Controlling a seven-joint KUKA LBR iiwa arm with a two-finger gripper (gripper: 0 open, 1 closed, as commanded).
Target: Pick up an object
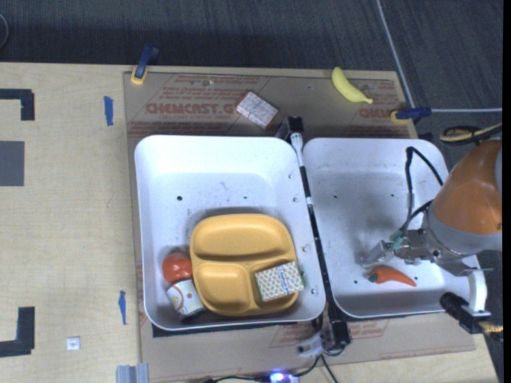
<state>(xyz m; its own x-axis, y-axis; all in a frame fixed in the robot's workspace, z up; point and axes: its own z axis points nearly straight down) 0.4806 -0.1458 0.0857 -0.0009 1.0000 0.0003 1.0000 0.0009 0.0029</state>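
Observation:
An orange carrot point(391, 276) lies in the right bin point(351, 174) near its front edge. My gripper point(386, 251) hangs low over that bin, just behind and slightly left of the carrot, with the orange-banded arm point(476, 198) reaching in from the right. Whether it touches the carrot cannot be made out. In the left bin point(207, 162) sits a yellow divided plate point(235, 250) bearing a small patterned box point(279, 281). Beside the plate's left edge are a red tomato point(176, 266) and a small white-and-orange cup point(184, 298).
Behind the bins, on the cardboard, lie a yellow banana point(350, 86) and a small checked packet point(256, 108). A black cable point(423, 162) loops over the right bin's back. Blue clamps point(144, 62) hold the board's corners.

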